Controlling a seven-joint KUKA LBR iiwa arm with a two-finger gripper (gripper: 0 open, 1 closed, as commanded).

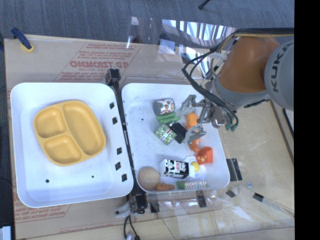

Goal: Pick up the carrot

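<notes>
Two white bins sat side by side: the left bin (20, 134) held a yellow divided tray (69, 131), the right bin (135, 119) a clutter of toy foods. The gripper (196, 121) hung over the right bin's middle with fingers spread, straddling the orange carrot (192, 120). Lower right lay a cow-patterned carton (174, 168) and a tan ball (148, 177).

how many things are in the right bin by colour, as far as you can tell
orange: 3, one, one, one
green: 2
red: 1
tan: 1
black and white: 1
total: 8, small bits unclear
</notes>
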